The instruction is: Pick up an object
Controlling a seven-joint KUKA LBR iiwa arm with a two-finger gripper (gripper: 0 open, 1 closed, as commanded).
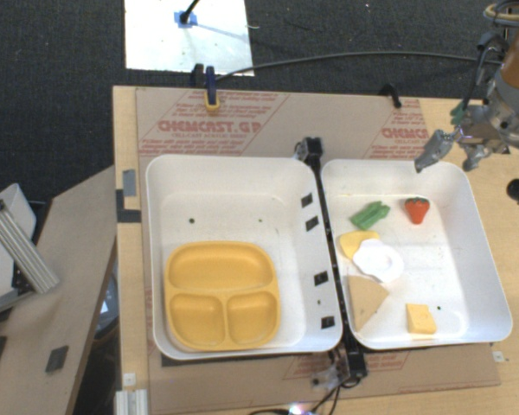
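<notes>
Your jaws (pixel 454 148) hang above the far right corner of the right bin (pixel 493 258), splayed apart with nothing between them; 2 grey fingers (pixel 432 152) are visible, spread over the bin's rim area. Nothing is gripped at this moment. The nearest candidate is the red strawberry-like toy (pixel 417 209), lying just below and left of the jaws on the bin floor. Beside it, further left, sits a green piece (pixel 368 214). Toward the bin's middle, a yellow piece (pixel 356 244) touches a white disc (pixel 380 261), which overlaps a tan wedge (pixel 366 298). A yellow block (pixel 421 319) lies apart near the front. The left bin (pixel 233 188) holds a yellow divided tray (pixel 222 295). Expected faults: descending from the present position may strike the rim rather than clear it; the small rounded red toy may roll or squirt out on closing; choosing the clustered pieces risks pinching 2 items or sliding off flat surfaces.
</notes>
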